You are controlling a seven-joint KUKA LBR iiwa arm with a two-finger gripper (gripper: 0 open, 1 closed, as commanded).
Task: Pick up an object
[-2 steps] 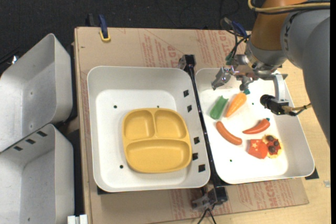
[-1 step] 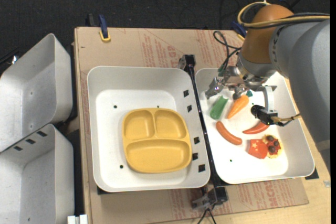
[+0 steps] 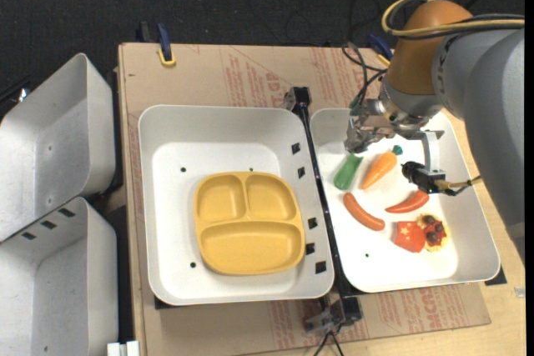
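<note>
The right bin [image 3: 415, 278] holds several toy foods. A green pickle [image 3: 347, 172] lies at its left, with an orange carrot [image 3: 380, 168] slanting beside it. Below them are a sausage [image 3: 364, 211], a red chili pepper [image 3: 408, 203] and a red piece with dark bits [image 3: 420, 233]. My gripper [image 3: 359, 139] hangs at the bin's far left part, just above the top ends of the pickle and the carrot. Nothing shows between its fingers.
The left bin [image 3: 167, 147] carries a yellow divided plate [image 3: 249, 223] in its middle. A black divider with clips [image 3: 315, 196] runs between the two bins. Grey tilted trays [image 3: 50, 137] stand off the bench at the left.
</note>
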